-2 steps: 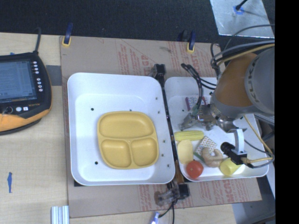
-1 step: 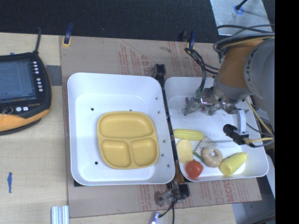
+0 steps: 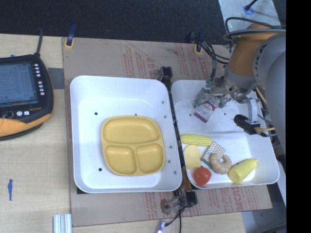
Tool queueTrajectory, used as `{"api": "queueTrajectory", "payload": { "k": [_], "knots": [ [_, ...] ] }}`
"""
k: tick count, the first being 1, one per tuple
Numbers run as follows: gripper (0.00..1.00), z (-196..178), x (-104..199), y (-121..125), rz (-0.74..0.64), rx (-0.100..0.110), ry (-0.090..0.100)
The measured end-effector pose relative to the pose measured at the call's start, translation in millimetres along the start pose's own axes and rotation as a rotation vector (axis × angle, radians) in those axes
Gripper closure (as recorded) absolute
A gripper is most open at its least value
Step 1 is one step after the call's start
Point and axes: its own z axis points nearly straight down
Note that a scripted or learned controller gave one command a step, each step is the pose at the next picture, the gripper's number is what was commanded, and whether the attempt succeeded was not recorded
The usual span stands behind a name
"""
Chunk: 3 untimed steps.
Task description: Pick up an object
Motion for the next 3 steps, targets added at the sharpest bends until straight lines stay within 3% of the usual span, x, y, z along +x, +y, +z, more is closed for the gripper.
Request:
{"api": "queueTrajectory", "payload": {
  "k": [1, 2, 3],
  "knots": [
    [0.00, -42, -42, 0, 0.002, -0.001, -0.001],
    [0.00, 1, 11, -8, -0.001, 0.002, -0.001],
    [1.00, -10, 10, -7, -0.003, 0.002, -0.001]
  ]
}}
